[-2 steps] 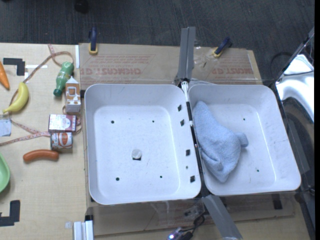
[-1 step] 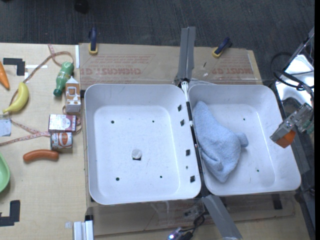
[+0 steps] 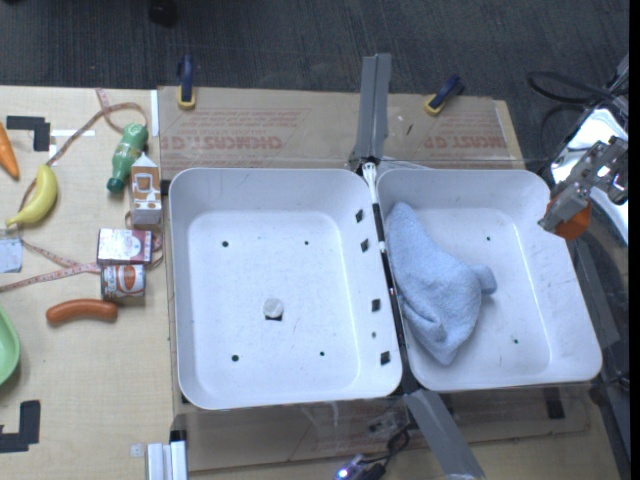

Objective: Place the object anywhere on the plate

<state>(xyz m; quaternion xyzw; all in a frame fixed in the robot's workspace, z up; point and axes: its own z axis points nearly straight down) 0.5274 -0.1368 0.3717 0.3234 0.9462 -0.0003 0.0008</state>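
A small pale round object (image 3: pixel 273 310) lies on the floor of the left bin (image 3: pixel 200 368), a little left of its middle. A crumpled light-blue towel (image 3: pixel 432 283) rests in the right bin (image 3: pixel 540 358), against its left wall. The arm's end with the gripper (image 3: pixel 588 186) hangs over the right bin's right rim, far from both; its orange band (image 3: pixel 570 224) shows just below. A curved green edge, maybe a plate (image 3: pixel 5 346), peeks in at the far left of the bench.
On the bench left of the bins lie a banana (image 3: pixel 35 196), a green bottle (image 3: pixel 127 153), small cartons (image 3: pixel 145 196), a can (image 3: pixel 124 281), a sausage (image 3: pixel 82 312) and a carrot (image 3: pixel 8 153). A grey divider bar (image 3: pixel 373 118) runs between the bins.
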